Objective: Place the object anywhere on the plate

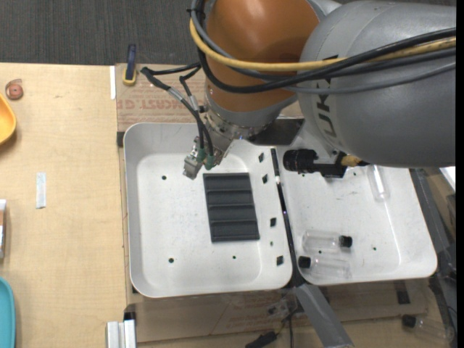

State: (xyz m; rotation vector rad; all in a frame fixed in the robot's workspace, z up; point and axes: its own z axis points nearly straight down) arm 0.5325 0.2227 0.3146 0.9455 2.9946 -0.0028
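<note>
Gripper [196, 162] is seen low over the left bin [145, 194], at about 11 o'clock of the dark ribbed plate [231, 206], just beside its corner. How wide the gripper stands cannot be told, and no object is made out in it. Which object is meant is unclear: loose items, a clear bottle [328, 243] and a black piece [299, 159], are seen in the right bin [406, 256], at 3 o'clock of the plate. Step is judged as either approach for placing or an empty try. Next, a shift toward 5 o'clock over the plate would be needed before release.
</note>
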